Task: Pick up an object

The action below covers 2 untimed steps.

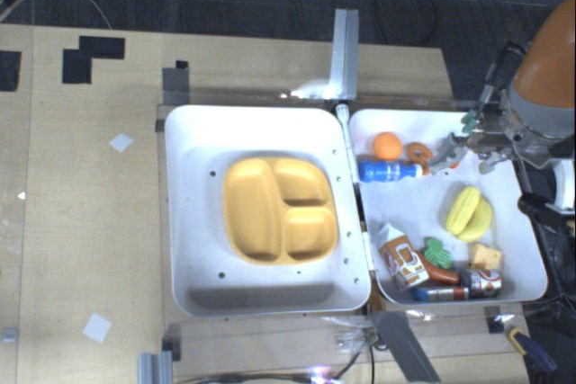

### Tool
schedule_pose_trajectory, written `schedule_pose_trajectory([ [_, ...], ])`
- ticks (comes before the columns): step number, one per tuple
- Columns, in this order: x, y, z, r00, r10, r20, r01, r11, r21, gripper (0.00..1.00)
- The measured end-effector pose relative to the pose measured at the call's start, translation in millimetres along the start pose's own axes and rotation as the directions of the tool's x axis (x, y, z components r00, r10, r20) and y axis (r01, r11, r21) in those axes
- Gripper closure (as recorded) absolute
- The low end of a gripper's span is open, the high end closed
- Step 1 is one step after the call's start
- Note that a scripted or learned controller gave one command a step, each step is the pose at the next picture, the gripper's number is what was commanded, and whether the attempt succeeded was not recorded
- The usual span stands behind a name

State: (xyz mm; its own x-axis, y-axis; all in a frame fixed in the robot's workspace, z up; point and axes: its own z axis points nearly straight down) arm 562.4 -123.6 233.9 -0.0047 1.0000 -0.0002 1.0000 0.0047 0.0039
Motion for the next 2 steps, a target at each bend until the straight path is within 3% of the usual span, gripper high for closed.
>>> schedule_pose_trajectory([
  [1, -49.7, -7.8, 85.1, 1.000, -0.009, 0.000, 0.009, 1.000, 0.008, 0.00],
  [2, -78.0, 16.1, 142.2, 0.946, 0.324, -0.003, -0.324, 0.946, 0.003, 0.00],
])
